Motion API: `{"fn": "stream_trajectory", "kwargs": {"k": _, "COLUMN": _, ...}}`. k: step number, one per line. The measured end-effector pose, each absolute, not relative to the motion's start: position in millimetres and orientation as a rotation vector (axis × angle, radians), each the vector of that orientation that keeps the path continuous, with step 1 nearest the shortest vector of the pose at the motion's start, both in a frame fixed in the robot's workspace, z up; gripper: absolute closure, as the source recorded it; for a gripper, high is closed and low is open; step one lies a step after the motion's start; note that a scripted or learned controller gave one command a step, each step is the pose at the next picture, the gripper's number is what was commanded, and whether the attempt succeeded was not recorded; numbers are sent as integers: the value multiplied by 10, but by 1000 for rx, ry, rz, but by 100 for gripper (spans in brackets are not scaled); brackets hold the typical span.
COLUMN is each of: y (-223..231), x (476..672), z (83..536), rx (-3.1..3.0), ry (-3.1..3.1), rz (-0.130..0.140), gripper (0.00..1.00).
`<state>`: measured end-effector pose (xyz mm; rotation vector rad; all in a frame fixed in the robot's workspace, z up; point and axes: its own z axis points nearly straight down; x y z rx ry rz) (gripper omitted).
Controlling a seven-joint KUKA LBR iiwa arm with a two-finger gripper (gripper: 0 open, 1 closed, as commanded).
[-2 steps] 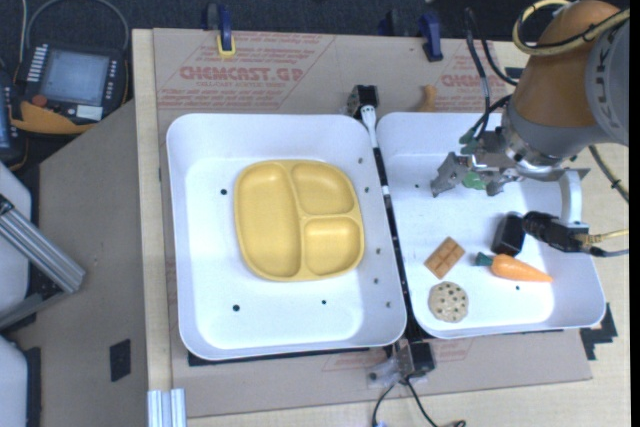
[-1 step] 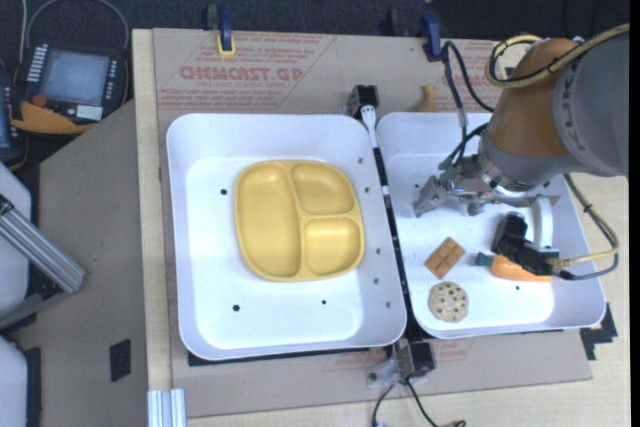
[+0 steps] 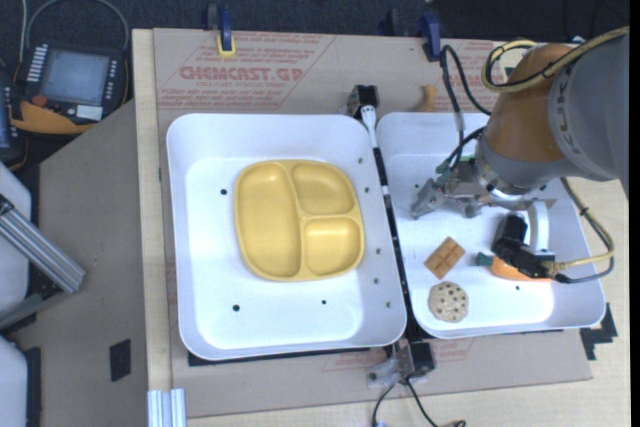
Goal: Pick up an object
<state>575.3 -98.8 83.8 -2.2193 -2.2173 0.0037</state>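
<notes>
My gripper (image 3: 446,206) hangs low over the left half of the right bin (image 3: 570,315). Its fingers stand open and nothing is between them. A small brown waffle-like cracker (image 3: 444,257) lies on the bin floor just below the gripper. A round speckled cookie (image 3: 448,301) rests nearer the front edge. An orange carrot-shaped piece (image 3: 522,268) with a green tip lies to the right of the cracker, partly covered by the wrist.
The left bin (image 3: 200,295) holds a yellow plate (image 3: 298,218) divided into three compartments. A raised rim (image 3: 385,205) separates the two bins, close to the gripper's left. The arm (image 3: 560,110) comes in over the right bin's back right corner.
</notes>
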Motion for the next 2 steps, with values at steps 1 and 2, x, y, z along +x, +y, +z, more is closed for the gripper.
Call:
{"fn": "stream_trajectory", "kwargs": {"k": 1, "y": -989, "x": 5760, "z": 950, "rx": -2222, "ry": -2218, "rz": 1, "gripper": 100}}
{"fn": "stream_trajectory", "kwargs": {"k": 2, "y": -1073, "x": 5825, "z": 1527, "rx": -2226, "ry": -2225, "rz": -5, "gripper": 100}}
